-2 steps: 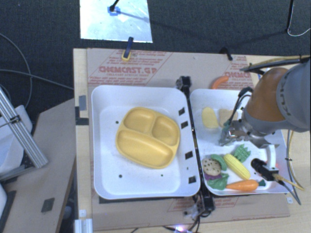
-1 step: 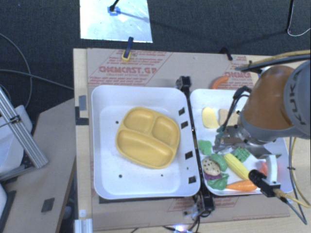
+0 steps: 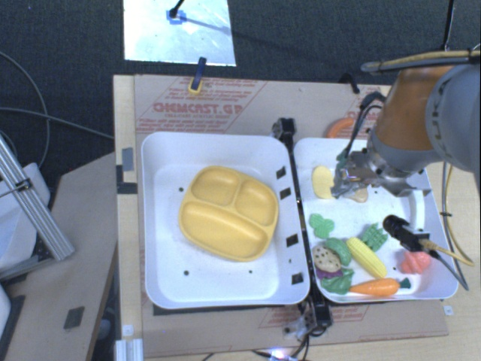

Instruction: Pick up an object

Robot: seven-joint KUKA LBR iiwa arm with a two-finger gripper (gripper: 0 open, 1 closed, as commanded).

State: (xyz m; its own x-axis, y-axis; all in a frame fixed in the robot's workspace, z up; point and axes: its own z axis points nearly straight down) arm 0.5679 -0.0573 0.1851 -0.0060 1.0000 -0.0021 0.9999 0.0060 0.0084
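A: From the camera above, your jaws (image 3: 344, 189) sit low in the right bin (image 3: 436, 277), just beside the pale yellow piece (image 3: 322, 181). I cannot tell whether they grip anything.

B: How should I take it?

A: Centre over the piece, keep clear of the bin wall, and lift straight. The corn (image 3: 366, 255) and carrot (image 3: 374, 286) lie nearer the front.

B: Any writing?

A: The board (image 3: 225, 104) on the worktop reads roughly "CHEMCAST GP".
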